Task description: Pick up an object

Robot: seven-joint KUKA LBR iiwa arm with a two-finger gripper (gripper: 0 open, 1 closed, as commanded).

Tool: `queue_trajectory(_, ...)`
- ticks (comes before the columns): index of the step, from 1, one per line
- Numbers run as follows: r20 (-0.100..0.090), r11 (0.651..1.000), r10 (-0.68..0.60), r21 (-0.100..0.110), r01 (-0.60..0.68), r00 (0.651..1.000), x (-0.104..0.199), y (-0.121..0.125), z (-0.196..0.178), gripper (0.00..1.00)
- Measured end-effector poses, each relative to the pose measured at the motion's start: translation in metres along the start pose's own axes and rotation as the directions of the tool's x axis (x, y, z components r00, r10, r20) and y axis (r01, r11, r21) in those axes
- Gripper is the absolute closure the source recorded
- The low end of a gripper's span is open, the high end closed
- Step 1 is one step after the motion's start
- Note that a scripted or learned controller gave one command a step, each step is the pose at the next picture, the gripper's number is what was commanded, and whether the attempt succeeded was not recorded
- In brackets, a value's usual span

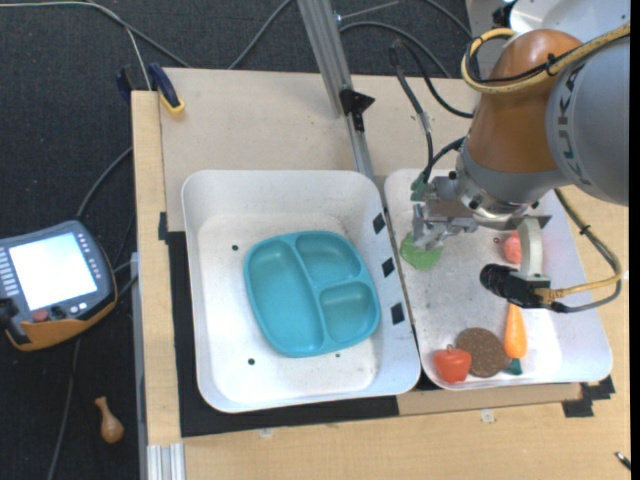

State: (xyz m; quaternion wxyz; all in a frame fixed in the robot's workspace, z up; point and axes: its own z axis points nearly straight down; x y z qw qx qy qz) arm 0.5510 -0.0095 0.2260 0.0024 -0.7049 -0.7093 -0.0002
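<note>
My gripper [428,236] hangs over the near-left part of the right bin [588,340], close to the wall between the two bins. A small green object [422,257] sits right under its tip, touching or nearly touching it; whether it is held is not visible. Further right in the same bin, a pink object [512,249] peeks out beside the wrist. At the bin's front lie an orange carrot [514,333], a brown round piece [484,351], a red tomato-like object [452,364] and a small teal bit [513,367].
The left bin [214,298] holds a blue divided plate [312,291]. A slanted metal pole [325,48] rises behind the bins. The arm's orange band and grey body cover the back of the right bin.
</note>
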Motion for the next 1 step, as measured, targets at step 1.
queue_trajectory(1, 0.0, 1.0, -0.001, -0.002, 0.001, 1.0, 0.0624, 0.0047, 0.0047, 1.0)
